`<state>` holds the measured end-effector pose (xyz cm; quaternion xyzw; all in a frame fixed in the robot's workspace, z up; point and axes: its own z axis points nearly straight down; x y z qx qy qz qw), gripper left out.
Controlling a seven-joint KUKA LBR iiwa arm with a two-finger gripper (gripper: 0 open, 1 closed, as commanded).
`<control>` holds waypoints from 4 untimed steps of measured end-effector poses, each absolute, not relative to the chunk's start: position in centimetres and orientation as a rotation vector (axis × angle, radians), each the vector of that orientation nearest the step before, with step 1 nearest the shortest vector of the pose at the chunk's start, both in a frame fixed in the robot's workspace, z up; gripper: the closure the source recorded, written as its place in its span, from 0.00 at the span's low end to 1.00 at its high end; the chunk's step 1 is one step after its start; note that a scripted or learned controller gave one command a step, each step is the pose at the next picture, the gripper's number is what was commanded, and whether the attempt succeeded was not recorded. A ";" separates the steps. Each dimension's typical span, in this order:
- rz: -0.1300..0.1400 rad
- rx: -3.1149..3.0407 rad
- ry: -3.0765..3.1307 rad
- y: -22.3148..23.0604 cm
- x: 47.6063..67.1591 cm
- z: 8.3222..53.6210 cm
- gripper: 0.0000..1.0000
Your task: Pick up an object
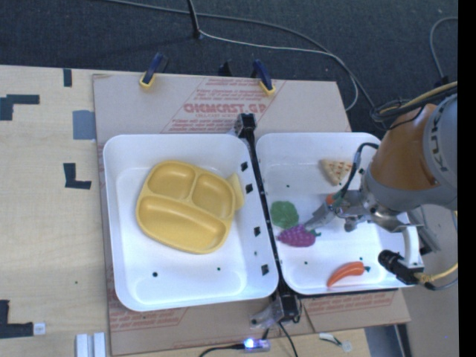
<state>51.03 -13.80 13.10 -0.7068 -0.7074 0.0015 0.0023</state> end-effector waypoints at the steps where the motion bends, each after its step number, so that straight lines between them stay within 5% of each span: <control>1: 0.001 -2.220 -2.222 -13.8 51.0 8.3 0.00; 2: -0.001 -2.224 -2.223 -13.9 51.1 9.6 1.00; 4: -0.004 -2.223 -2.225 -14.4 51.2 20.3 1.00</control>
